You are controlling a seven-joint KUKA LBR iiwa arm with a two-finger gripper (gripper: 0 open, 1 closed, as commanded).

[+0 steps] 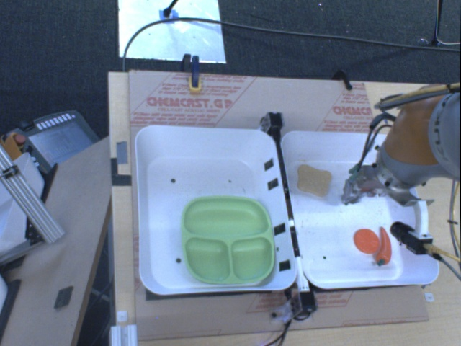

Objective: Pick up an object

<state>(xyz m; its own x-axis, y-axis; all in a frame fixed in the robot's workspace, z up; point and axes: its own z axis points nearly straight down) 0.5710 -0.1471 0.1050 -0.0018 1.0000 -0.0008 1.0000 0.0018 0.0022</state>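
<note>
Tool (353, 193) hovers low in the right bin (324, 269), just right of the tan sponge (314, 180); grip state, cannot tell; orange carrot toy (373, 242) lies nearer the front.

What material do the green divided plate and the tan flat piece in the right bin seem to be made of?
The green divided plate looks like moulded plastic: even pale colour, rounded compartment walls, a soft sheen. The tan flat piece looks like sponge, foam or a toy bread slice: matte, no shine, rounded corners. The picture is too small to settle which.
</note>
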